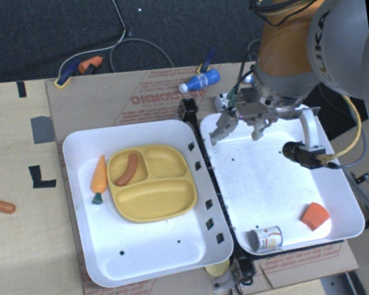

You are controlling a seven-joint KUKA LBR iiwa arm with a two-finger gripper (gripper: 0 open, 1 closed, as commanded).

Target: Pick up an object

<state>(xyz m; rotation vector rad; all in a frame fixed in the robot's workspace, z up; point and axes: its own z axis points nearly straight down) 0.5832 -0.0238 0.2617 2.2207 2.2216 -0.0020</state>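
The two white bins (82,192) looked like smooth moulded plastic with a faint sheen, resting on matt brown cardboard (151,100) printed in red, and that on pale wood-grain board (23,261); beyond lay a dark, rough, carpet-like cloth (31,28). The gripper (239,125) had dull grey metal fingers (221,130), spread; above them the arm's shell (352,31) was satin grey and the band (291,33) glossy orange. Left of the fingers, the yellow tray (154,199), sausage (126,169) and carrot (98,175) looked like smooth matt plastic; below them lay a shiny metal can with a paper label (267,237) and a matt orange block (314,216).
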